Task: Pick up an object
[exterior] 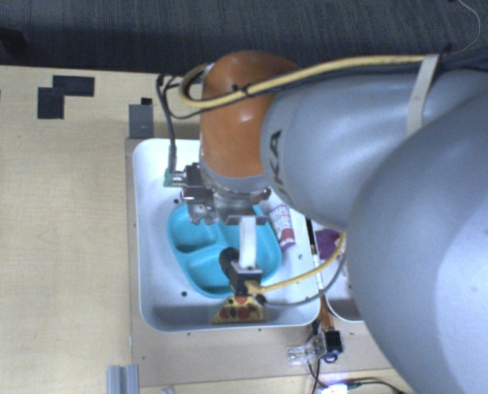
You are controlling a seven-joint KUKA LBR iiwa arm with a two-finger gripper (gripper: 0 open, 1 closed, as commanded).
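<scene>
Gripper (224,218) is down in the left-hand bin (149,245), right over the blue dish (193,249), but the wrist (236,138) hides it, so you can't tell if it's spread or clamped on anything. Red-and-white tube (282,224) lies just beside the dish, yellow toy (240,310) sits at the near wall, and a purple thing (328,241) is past the tube.

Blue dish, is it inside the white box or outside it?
Inside. The blue dish lies on the floor of the white bin, with the bin's walls around it. The arm hides part of it.
</scene>
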